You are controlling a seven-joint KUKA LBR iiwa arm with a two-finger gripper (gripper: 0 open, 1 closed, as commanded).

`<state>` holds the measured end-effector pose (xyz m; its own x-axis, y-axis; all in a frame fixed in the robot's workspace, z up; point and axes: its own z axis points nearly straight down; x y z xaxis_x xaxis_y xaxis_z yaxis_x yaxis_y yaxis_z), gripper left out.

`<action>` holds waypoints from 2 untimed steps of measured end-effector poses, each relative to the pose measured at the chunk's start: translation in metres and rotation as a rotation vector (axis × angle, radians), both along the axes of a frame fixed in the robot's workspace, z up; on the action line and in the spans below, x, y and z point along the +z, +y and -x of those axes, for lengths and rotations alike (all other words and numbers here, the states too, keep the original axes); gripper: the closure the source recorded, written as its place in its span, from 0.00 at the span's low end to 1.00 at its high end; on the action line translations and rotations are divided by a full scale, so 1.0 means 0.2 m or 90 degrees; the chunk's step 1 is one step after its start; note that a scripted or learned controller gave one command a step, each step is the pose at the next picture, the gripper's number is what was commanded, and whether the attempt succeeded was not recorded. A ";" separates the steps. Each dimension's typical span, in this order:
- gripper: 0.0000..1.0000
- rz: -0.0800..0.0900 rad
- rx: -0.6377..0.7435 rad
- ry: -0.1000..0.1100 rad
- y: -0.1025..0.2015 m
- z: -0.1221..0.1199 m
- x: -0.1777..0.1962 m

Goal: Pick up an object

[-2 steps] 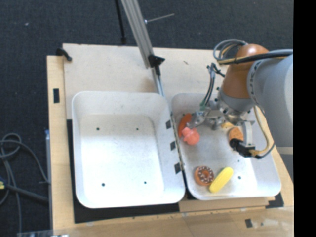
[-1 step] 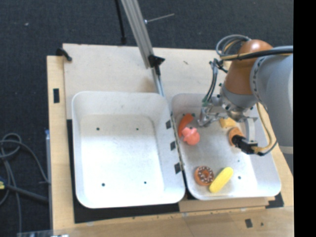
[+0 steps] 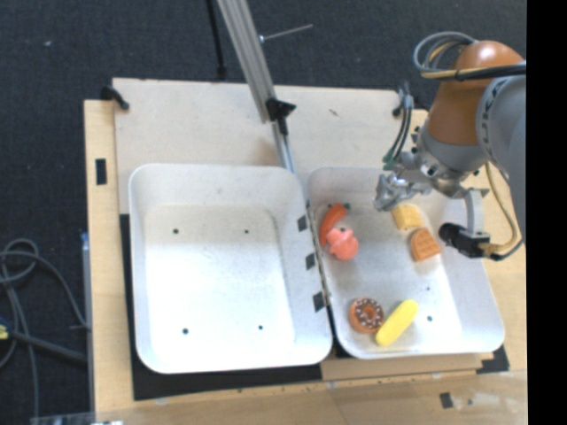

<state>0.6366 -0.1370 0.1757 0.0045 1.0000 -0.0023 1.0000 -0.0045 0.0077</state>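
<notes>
Camera view: approach step by the look of it, nothing lifted yet. Dark carpeted floor (image 3: 53, 42) around, loose cables (image 3: 27, 282) at left. Pale wood counter (image 3: 195, 122) carrying two white bins side by side, slanted metal rail (image 3: 244, 42) crossing over its far edge. Left bin (image 3: 142, 193) bare. Right bin (image 3: 478, 317) holding the toys. Grey arm (image 3: 500, 113) with orange band reaching in from right. Pincer (image 3: 390, 195) low over right bin's far side, just beside yellow block (image 3: 407, 215); cannot tell how far open, nothing seen held. Waffle-like piece (image 3: 424, 244) near block. Orange-pink toy (image 3: 337, 233) by left wall. Donut (image 3: 365, 314) and yellow banana (image 3: 396, 322) touching at near edge. Next move likely: drop onto yellow block, close, lift straight up; watch bin wall.
</notes>
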 end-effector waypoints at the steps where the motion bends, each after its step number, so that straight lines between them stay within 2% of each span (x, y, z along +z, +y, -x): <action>1: 1.00 0.000 0.004 -0.001 0.00 -0.04 0.32; 2: 1.00 0.000 0.005 0.000 -0.01 -0.04 0.55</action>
<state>0.6453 -0.1393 0.2858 -0.0035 1.0000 -0.0021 1.0000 0.0035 0.0073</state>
